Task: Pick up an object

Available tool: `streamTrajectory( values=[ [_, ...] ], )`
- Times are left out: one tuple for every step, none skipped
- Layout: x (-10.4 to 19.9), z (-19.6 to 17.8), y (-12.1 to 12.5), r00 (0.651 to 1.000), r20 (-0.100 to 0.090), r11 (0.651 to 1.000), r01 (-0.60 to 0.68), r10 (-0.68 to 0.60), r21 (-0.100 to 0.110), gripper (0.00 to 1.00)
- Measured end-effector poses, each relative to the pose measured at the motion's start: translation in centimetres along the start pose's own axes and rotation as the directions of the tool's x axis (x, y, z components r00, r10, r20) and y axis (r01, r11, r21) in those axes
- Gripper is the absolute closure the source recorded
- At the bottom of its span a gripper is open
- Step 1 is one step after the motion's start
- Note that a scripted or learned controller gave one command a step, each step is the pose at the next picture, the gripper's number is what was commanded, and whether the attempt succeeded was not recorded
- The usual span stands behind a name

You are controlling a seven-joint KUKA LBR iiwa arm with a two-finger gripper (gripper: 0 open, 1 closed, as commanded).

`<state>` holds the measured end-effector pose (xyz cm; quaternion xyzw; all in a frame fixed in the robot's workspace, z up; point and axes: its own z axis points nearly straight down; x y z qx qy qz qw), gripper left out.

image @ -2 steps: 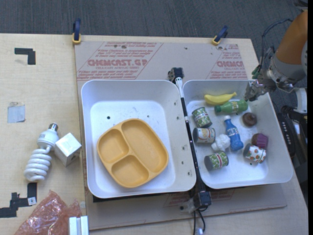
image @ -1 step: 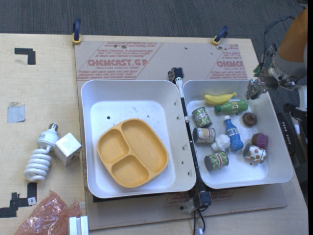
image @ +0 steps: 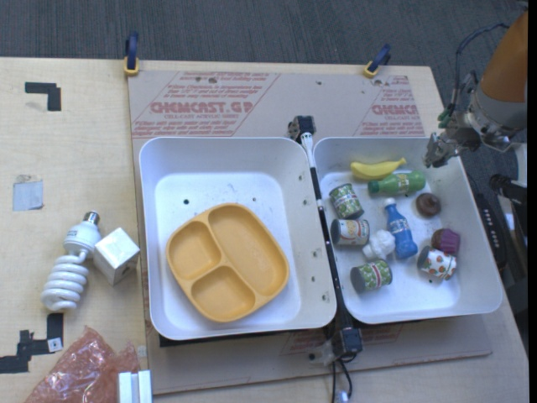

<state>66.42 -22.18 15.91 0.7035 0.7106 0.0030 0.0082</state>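
The gripper (image: 437,151) hangs at the upper right corner of the right bin (image: 482,296), over its rim. It is small and dark against the bench, so how far it is open cannot be told, and nothing can be seen in its hold. The grey arm with its orange band (image: 510,61) runs up from it toward the right edge of the view.

Inside the right bin, nearest the gripper, a banana (image: 377,168) lies along the top, with a green bottle (image: 398,183) on its side just below it. A brown round piece (image: 428,204) sits right of the green bottle. Three small cans (image: 345,201) stand down the left side of that bin, and a blue bottle (image: 400,229) lies between them and a purple piece (image: 446,241). A white spotted cup (image: 437,264) rests just below the purple piece.

The left bin (image: 159,225), touching the right bin, holds a yellow divided tray (image: 227,261).

Both bins sit on a brown board (image: 210,103) clamped to a pale wooden bench (image: 59,166). Left of the left bin lie a spiral light bulb (image: 69,267) and a white cube (image: 116,254), touching each other.
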Motion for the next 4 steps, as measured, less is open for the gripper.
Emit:
streamTrajectory(
  values=[
    [0.0,-1.0,0.1,1.0,0.001,1.0,0.001,-0.001,-0.002,1.0],
    [-0.1,-2.1,0.1,1.0,0.003,1.0,0.002,-0.002,-0.005,1.0],
    [-0.2,-3.1,0.2,1.0,0.004,1.0,0.003,-0.003,-0.007,1.0],
    [-0.2,-4.1,0.3,1.0,0.006,1.0,0.004,-0.004,-0.01,1.0]
  ],
)
